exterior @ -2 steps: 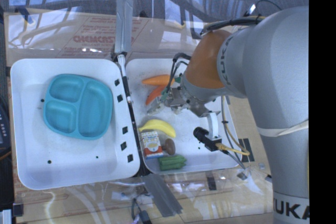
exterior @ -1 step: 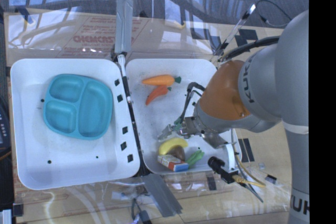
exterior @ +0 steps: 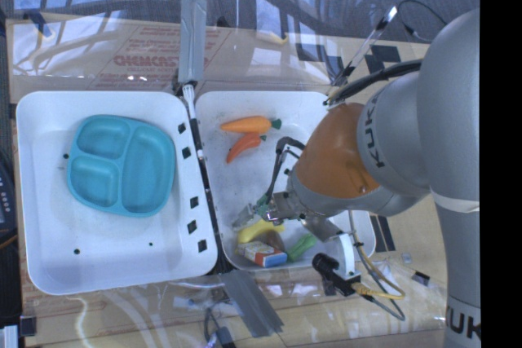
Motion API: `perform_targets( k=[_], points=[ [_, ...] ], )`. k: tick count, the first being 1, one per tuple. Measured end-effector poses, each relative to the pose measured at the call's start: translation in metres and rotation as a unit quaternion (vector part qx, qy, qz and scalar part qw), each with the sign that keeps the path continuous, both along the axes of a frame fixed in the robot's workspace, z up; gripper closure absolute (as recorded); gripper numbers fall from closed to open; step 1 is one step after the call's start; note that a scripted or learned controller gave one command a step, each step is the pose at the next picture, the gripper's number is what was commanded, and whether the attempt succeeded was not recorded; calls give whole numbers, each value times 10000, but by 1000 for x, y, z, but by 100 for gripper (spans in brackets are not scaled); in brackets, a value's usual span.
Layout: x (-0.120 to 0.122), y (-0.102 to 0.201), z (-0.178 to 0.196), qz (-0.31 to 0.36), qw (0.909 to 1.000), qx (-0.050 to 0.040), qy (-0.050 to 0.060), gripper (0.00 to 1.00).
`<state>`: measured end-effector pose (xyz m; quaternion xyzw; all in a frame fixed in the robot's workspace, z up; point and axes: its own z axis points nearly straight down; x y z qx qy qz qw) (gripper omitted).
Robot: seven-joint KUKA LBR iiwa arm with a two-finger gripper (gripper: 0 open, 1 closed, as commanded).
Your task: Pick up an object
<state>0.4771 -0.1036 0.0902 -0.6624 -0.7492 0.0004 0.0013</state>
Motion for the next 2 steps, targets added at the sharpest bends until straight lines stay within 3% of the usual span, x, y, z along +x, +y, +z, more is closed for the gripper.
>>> perform_targets(
  k=[1, 2],
  points=[
    [1, -1, 8, 14, 10000, -9, 4, 100],
    [1, -1, 8, 15, 10000, -10, 7, 0]
  ],
)
